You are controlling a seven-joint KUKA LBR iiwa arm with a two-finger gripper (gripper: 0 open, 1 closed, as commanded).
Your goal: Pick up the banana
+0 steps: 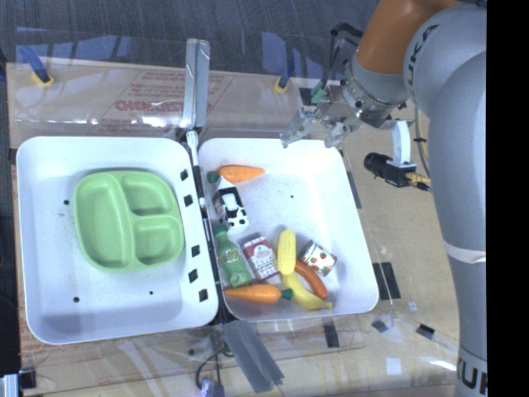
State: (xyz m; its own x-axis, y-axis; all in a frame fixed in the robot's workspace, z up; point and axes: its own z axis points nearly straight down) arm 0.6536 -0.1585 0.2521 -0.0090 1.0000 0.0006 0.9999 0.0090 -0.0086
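The hand hangs over the far rim of the right bin, with the banana well in front of it and the divided plate in the left bin.

dark carpet floor, wooden bench

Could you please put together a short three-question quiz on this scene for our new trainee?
1. True or false: the green divided plate lies in the right bin.
2. Which item touches the banana? A) the corn cob B) the green bottle C) the cow toy
3. Fill in: the claw hovers over the right bin's ____ rim.

Key
1. False; it lies in the left bin.
2. A.
3. Far.
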